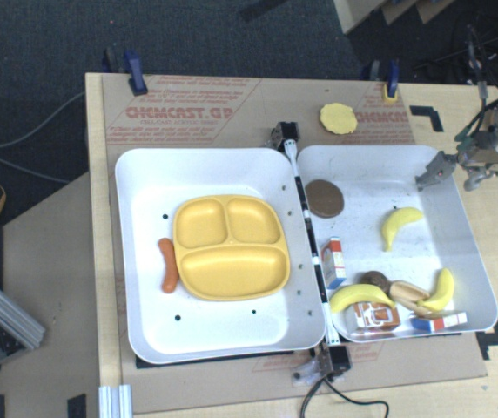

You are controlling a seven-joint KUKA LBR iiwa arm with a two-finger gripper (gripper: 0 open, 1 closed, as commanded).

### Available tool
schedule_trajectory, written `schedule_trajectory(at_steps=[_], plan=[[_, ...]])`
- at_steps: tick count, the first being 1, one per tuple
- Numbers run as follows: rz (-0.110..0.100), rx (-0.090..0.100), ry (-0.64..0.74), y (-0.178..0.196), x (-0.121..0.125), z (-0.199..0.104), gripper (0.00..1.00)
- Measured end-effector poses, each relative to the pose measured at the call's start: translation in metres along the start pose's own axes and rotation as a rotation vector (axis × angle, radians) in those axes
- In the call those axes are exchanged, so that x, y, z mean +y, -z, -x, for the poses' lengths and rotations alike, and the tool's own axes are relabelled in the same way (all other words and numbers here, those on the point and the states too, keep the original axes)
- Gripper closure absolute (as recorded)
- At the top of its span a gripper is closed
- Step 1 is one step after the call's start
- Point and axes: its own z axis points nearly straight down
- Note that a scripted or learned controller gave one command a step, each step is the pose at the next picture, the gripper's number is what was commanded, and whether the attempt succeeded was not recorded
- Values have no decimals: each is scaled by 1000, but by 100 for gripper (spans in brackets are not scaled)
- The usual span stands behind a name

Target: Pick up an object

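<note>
Bright, even overhead light; soft shadows, slight overall blur.

Left bin: I see a divided plate near its middle, with a sausage lying just beside the plate's left edge.
Right bin: I find a round disc at the rear left, a banana near the middle, a small carton against the left wall.
Right bin, front: I count two more bananas among clustered items.
Behind the bins: a flat round piece lies on the bench board.
</note>
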Motion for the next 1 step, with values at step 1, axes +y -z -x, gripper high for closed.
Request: schedule_trajectory(at_steps=[1], plan=[[12, -2, 1, -106, -8, -80, 0]])
